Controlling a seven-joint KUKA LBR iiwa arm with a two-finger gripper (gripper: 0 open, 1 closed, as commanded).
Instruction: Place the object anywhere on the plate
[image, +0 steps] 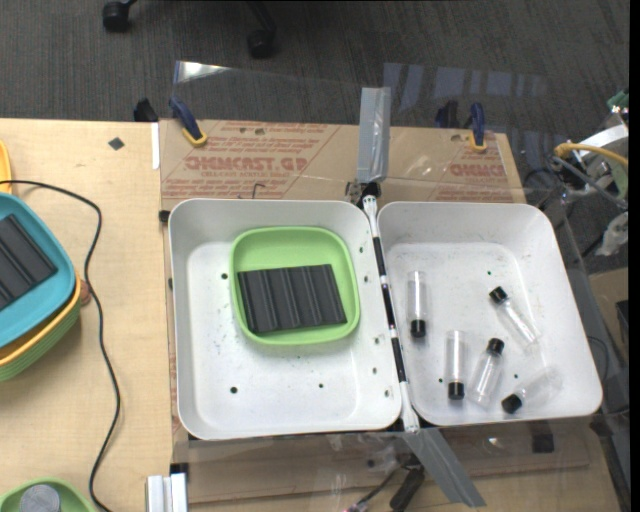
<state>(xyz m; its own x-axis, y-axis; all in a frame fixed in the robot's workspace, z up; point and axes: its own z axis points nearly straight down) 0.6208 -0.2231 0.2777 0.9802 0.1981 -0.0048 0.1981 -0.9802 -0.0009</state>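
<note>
Here the green plate (292, 250) sits up-left in the left bin (200, 400), bare floor below it.

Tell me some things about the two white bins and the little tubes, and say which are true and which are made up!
1. The green plate sits in the left bin. True.
2. A dark ribbed mat lies on the green plate. True.
3. One of the little tubes is already on the plate. False: all five tubes lie in the right bin, none on the plate.
4. The tubes have black caps. True.
5. The green plate is round. False: it is a square with rounded corners.
6. The tubes stand upright. False: they lie on their sides on the bin floor.
</note>
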